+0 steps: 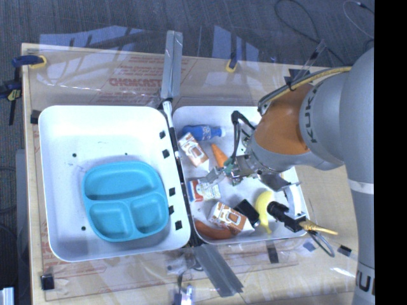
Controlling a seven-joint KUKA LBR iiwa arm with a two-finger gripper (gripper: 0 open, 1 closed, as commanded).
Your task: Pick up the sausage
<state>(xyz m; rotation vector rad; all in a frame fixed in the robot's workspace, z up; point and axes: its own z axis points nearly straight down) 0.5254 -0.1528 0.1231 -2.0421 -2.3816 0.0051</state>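
item: sausage (213,232), brown, lying along the right bin (292,121) front wall, partly under a small carton (227,216). gripper (230,171) sits apart at its 12 o'clock (grip state: cannot tell), over mid-bin clutter.

Carton (227,216) overlaps sausage (213,230).
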